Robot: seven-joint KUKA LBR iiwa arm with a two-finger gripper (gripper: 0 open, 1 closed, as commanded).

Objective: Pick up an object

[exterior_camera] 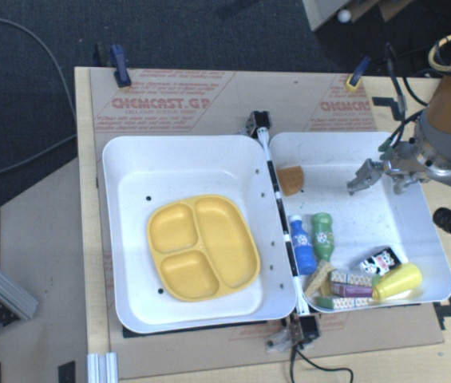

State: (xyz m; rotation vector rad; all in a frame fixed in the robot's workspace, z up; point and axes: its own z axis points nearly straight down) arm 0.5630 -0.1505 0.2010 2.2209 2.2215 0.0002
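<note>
Right bin (417, 214), smooth white plastic — gripper (366, 179) above its bare upper floor, metal fingers slightly parted, holding nothing. Brown block (290, 179), blue bottle (301, 246), green bottle (322, 236), yellow cone (397, 282) below. Left bin (121, 214) — yellow three-compartment tray (202, 247).

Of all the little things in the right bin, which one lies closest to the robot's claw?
The brown block, alone by the bin's left wall. It lies level with the end effector, while the blue bottle, green bottle and yellow cup cluster farther down.

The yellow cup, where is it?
The yellow cup lies on its side in the right bin's near right corner, beside the black-and-white toy.
</note>
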